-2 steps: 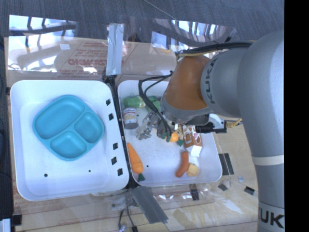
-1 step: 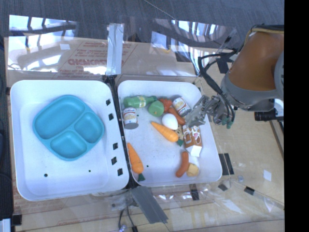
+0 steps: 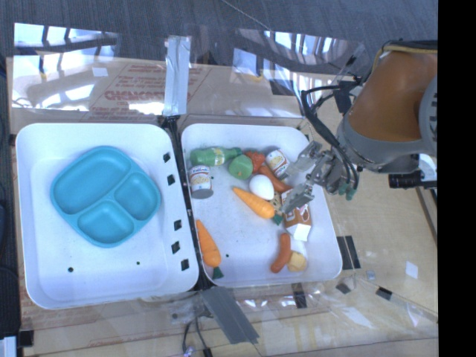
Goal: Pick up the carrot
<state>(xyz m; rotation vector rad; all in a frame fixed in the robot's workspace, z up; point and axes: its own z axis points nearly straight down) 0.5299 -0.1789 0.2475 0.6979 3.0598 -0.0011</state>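
One carrot (image 3: 253, 202) mid right bin (image 3: 223, 136) | gripper (image 3: 300, 193) just right of it, touching unclear | finger state: cannot tell

Your arm (image 3: 387, 103) comes in from 3 o'clock, orange band up at about 2 o'clock of the view, grey wrist angled down toward 8 o'clock. Your gripper (image 3: 297, 192) sits just right of centre, fingers pointing down toward 7 o'clock. Fingertips are low and close together; finger gap too cluttered to read.
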